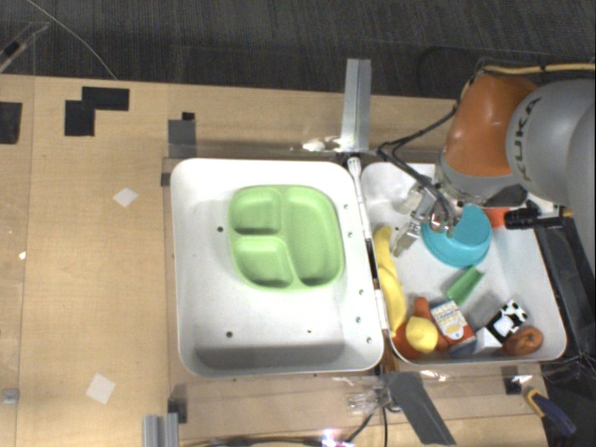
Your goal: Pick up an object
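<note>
The counter carries two white bins side by side. The left bin holds a green divided tray; the right bin is where everything loose lies, so that is where a pick has to come from.

The grey arm, orange band above the wrist, reaches in from the right and bends down over the far half of the right bin. Its end effector hangs low at the near-left rim of a blue bowl, tilted toward the wall between the bins. Whether its fingers are spread or closed I cannot tell from here — they blur into cable and metal — and I see nothing clearly held between them.

The bowl looks like the likeliest target, being right under the tool. To take it well, I would want one finger inside the rim and one outside, pinching the wall, then a straight lift; a grip over the whole bowl looks too wide for this tool. The dividing wall is close on the left, so there is little room to swing that way.

Nearer the camera the smaller things crowd together: a yellow banana along the dividing wall, a green block just below the bowl, a small carton, a yellow fruit, a black-and-white cube and a brown piece in the corner — packed tightly enough that a clean pinch there seems harder.
</note>
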`<action>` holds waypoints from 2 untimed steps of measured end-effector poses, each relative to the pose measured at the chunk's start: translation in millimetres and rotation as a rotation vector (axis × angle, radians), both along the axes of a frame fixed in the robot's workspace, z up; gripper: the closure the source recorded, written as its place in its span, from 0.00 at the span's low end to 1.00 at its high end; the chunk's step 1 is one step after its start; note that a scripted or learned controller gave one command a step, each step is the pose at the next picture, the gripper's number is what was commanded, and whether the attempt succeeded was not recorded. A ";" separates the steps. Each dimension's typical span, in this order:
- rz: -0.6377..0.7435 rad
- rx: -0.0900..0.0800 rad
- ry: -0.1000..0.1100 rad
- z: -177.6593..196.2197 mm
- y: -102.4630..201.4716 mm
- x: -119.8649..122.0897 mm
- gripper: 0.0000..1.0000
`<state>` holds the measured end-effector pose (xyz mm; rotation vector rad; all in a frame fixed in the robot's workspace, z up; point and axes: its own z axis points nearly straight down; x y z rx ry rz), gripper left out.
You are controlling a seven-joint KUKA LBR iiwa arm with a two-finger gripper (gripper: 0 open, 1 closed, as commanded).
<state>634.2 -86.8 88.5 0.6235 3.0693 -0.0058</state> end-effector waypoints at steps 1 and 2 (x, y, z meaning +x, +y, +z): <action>-0.131 0.007 -0.004 -0.4 -27.6 -38.3 0.00; -0.252 0.007 -0.008 0.8 -10.6 -98.6 0.00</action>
